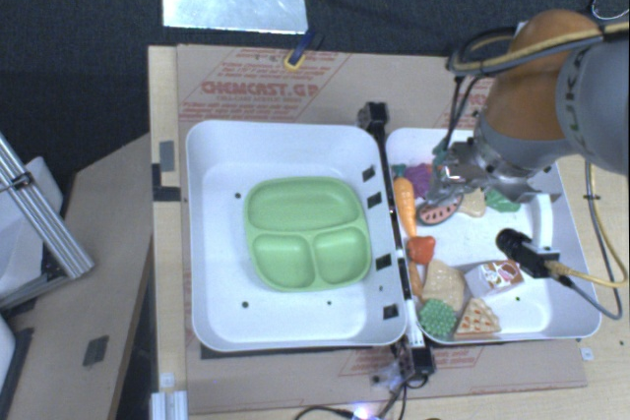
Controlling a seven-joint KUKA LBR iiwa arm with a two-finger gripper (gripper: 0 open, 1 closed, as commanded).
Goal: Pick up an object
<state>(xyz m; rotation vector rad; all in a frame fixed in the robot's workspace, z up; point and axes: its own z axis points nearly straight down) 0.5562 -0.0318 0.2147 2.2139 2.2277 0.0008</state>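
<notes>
My gripper (445,174) hangs low over the back left part of the right bin (566,305). It is just above a watermelon slice (439,208) and beside a purple grape bunch (420,178). An orange carrot (405,205) lies along the bin's left wall. Nearer the front lie a red piece (422,249), a tan bread slice (444,283), a green dotted piece (437,317), a pizza wedge (477,318) and a small printed box (498,276). A beige piece (474,205) and a green piece (502,203) peek out under the arm. I see nothing held.
The left bin (212,211) holds a green divided plate (308,233). A black divider with clips (389,211) runs between the bins. The grey arm (541,103) covers the right bin's back right, with a black plug and yellow cable (527,254) hanging over the bin.
</notes>
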